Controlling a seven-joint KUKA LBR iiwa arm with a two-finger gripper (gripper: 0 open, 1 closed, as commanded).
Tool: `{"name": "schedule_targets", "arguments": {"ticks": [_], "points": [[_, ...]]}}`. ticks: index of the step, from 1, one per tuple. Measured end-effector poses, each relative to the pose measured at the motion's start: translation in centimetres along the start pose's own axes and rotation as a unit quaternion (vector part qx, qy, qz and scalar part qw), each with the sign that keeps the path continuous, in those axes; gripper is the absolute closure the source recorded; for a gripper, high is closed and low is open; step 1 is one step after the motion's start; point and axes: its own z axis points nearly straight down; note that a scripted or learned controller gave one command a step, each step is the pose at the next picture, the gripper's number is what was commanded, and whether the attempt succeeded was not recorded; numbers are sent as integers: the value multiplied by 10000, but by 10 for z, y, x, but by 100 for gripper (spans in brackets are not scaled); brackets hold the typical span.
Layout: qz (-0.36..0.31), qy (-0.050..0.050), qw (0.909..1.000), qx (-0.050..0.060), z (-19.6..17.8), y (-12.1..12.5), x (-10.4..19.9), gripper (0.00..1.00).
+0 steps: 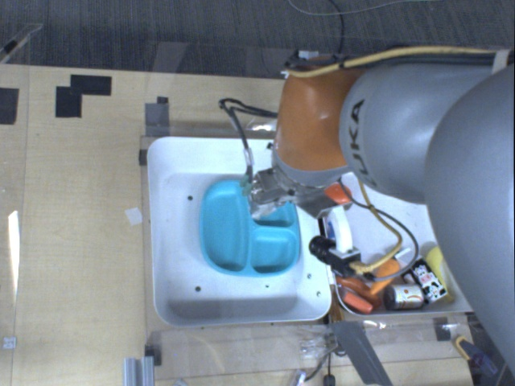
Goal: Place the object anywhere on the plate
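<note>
Hovered over plate (241,236) in left bin (173,215); hand (264,193) state impossible to tell. Risked releasing nothing, or dropping beside the rim.

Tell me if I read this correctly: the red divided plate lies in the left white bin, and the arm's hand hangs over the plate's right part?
Not quite: the divided plate is blue, not red, as the camera view shows. The rest holds: it lies in the left white bin, and the arm's hand hangs over the plate's right part.
</note>
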Motion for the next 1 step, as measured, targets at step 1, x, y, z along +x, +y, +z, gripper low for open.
{"name": "schedule_targets", "arguments": {"ticks": [1], "points": [[3,-1,10000,-1,0,0,0,0]]}}
